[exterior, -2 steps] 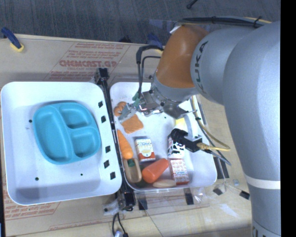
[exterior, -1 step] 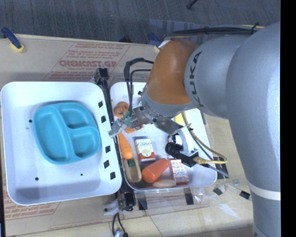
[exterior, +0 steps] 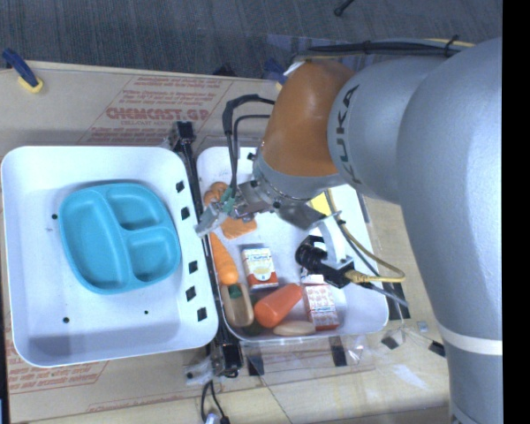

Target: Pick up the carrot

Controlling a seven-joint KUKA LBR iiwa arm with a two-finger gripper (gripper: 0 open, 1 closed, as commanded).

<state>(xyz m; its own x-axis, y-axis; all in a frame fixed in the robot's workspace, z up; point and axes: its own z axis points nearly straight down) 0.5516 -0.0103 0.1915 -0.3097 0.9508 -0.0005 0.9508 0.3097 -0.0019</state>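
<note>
arm (exterior: 371, 122): reaches in, wrist bent down over the right bin (exterior: 371, 312)
gripper (exterior: 219, 212): jaw state cannot be told
carrot (exterior: 225, 261): just below the jaws

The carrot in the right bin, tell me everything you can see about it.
The carrot is a slim orange toy, smooth like plastic, lying flat along the left wall of the right bin. Its upper end runs under the claw, so that tip is hidden; whether the claw touches it cannot be told. Its lower end meets a small brown and green piece. A small printed carton lies close on its right.
</note>
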